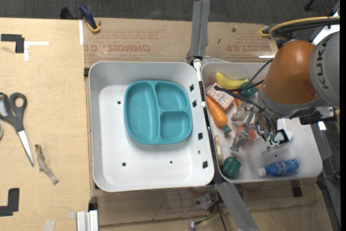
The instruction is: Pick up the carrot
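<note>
The carrot (217, 111) lies in the right bin (303, 170), near its left wall, slanting from upper left to lower right, with a small red and white packet (220, 96) touching its upper end and a banana (231, 81) just beyond that. I judge it to be a light, stiff toy, probably smooth plastic, so it should not crush but could slip or roll out from a careless pinch; the sensible hold is across its thick middle, with my fingers set square to its long axis, since the tapered tip gives little to bear on. My claw (247, 130) hangs over the middle of the same bin, to the right of the carrot and apart from it, amid a tangle of metal and small bits; I cannot tell from here whether it is open or closed, and I see nothing that is clearly held in it. My own orange band (290, 74) and wrist cover much of the bin's far right part, so whatever lies beneath is hidden. Nearer the front I make out a dark green cup-like thing (230, 166) and a blue bottle (281, 167). The left bin (102, 132) carries a teal divided plate (158, 111), well clear of my work
</note>
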Available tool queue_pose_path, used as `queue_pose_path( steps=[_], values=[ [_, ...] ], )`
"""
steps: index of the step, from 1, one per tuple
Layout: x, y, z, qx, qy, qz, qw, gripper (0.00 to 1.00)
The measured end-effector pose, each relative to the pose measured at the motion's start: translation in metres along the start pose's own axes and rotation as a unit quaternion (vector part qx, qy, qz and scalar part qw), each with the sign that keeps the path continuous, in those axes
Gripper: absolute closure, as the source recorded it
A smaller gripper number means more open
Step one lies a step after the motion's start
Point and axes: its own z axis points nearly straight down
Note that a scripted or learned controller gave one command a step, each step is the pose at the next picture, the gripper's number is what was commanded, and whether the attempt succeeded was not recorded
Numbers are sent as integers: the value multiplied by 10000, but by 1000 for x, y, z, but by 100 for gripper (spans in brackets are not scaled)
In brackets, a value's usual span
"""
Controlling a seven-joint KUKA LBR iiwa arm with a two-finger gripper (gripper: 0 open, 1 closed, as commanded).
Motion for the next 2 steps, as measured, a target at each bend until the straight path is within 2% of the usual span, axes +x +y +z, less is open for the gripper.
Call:
queue_pose_path(
  steps=[1, 2],
  values=[
    [11, -3, 0, 3, -3, 11, 10000, 0],
    [1, 2, 0, 3, -7, 1303, 9915, 0]
  ],
)
